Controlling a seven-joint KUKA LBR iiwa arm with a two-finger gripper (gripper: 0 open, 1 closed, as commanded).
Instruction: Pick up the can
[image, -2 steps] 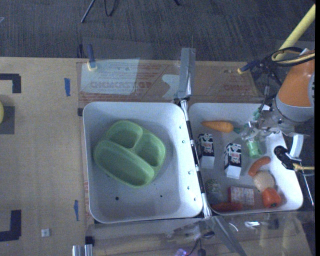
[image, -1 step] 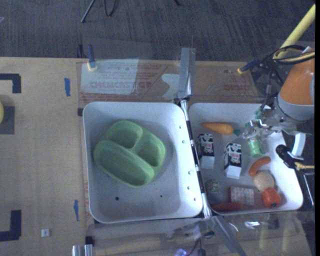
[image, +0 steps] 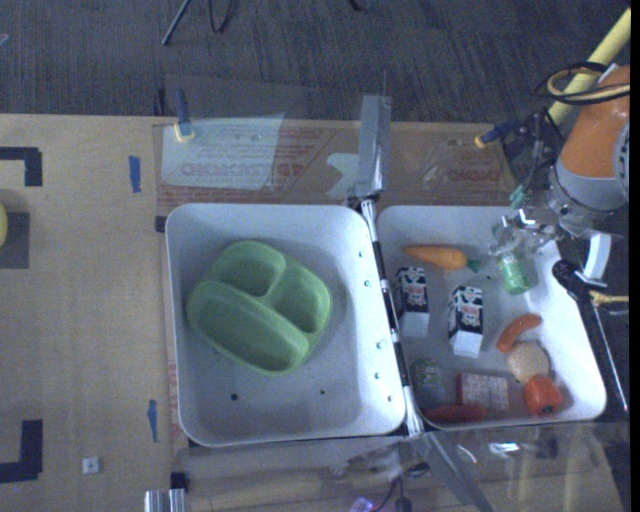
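The can (image: 427, 375) stands in the front left part of the right bin (image: 585, 345); it looks small and round, with a dull grey-green top. My gripper (image: 517, 240) hangs over the bin's back right area, just above a small green bottle (image: 515, 273). It is far from the can, roughly half the bin's length behind it and to the right. Nothing shows in its grasp.
Around the can lie two milk cartons (image: 413, 297) (image: 466, 318), a red box (image: 483, 390) and a red chili (image: 452, 412). A carrot (image: 436, 257), sausage (image: 518, 331), pale bun (image: 527, 361) and red pepper (image: 542, 395) share the bin. The left bin (image: 200, 400) holds a green divided plate (image: 260, 305).
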